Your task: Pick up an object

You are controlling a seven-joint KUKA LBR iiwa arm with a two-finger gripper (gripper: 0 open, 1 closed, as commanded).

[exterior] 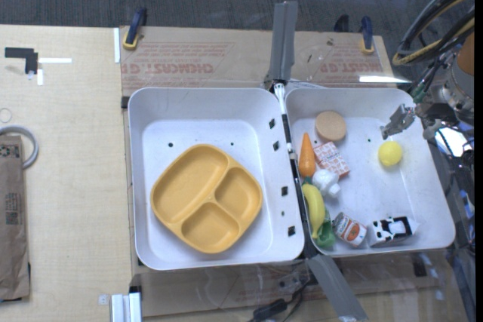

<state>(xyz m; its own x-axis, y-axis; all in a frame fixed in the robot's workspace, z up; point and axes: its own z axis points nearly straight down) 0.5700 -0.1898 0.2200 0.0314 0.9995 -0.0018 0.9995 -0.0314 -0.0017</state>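
Along the near edge of the right bin, a black-and-white toy cow lies on its side, with a small red-and-white can just to its left and something green tucked into the corner beside that. A yellow banana runs up the bin's left wall from there, touching a small white piece at its upper end. Above these sit a red-and-white patterned packet and an orange carrot, side by side against the divider. A yellow ball rests alone on the bare floor toward the right of this bin, well apart from the cluster. Farther back lies a round tan disc.

The left bin holds a yellow three-compartment plate, set at a slant.

The gripper reaches in from the right, just above and beside the yellow ball, nothing between its fingers; whether they are spread or pressed together I cannot tell. The grey arm sits at the right edge with cables looping over it.

Beyond the bins, cardboard is clamped to the tabletop, and a brown paper bag lies at the far left.
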